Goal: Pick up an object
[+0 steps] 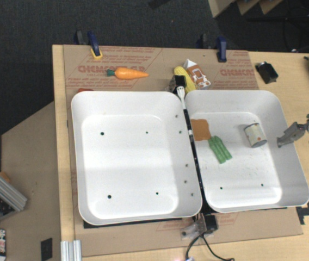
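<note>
Gripper (291, 136) parked at the right bin's (274, 197) edge

Can't tell how open the claw is; that grey can (254, 135) probably rolls away if nudged.

The scene is evenly and brightly lit from above. The white bins (127, 162) are nearly washed out, with a brighter band seen across the lower half of the left one. Soft, short shadows are cast beneath the bin rims. Fine detail is slightly softened throughout, and the dark floor (29, 15) is rendered grainy.
</note>
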Robot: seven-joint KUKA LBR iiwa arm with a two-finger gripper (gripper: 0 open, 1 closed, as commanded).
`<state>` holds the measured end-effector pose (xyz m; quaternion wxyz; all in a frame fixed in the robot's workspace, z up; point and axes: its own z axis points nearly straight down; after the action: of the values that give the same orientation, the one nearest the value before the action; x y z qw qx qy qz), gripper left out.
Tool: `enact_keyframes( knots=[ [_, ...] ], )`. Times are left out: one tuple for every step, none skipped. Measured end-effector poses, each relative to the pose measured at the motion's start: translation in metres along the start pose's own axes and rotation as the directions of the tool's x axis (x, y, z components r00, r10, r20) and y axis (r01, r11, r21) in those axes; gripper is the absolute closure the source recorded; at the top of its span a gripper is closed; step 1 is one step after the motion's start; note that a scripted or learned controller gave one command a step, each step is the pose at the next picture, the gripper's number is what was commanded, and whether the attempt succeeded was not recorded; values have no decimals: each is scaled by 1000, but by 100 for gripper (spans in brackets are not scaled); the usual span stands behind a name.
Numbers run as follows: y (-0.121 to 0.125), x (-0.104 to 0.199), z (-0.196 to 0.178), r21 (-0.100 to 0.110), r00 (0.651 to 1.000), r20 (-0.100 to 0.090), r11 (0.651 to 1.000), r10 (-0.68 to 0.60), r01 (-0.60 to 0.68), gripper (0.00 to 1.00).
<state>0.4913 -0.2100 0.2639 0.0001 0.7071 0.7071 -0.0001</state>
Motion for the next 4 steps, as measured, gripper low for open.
enact_keyframes(
  knots=[
    [69, 9, 154, -18, 1000, 5, 1000, 1, 0, 0],
    [119, 40, 175, 4, 1000, -2, 1000, 1, -1, 0],
    [178, 82, 178, -6, 1000, 2, 1000, -5, 5, 0],
    [177, 80, 166, -7, 1000, 3, 1000, -2, 2, 100]
  ],
)
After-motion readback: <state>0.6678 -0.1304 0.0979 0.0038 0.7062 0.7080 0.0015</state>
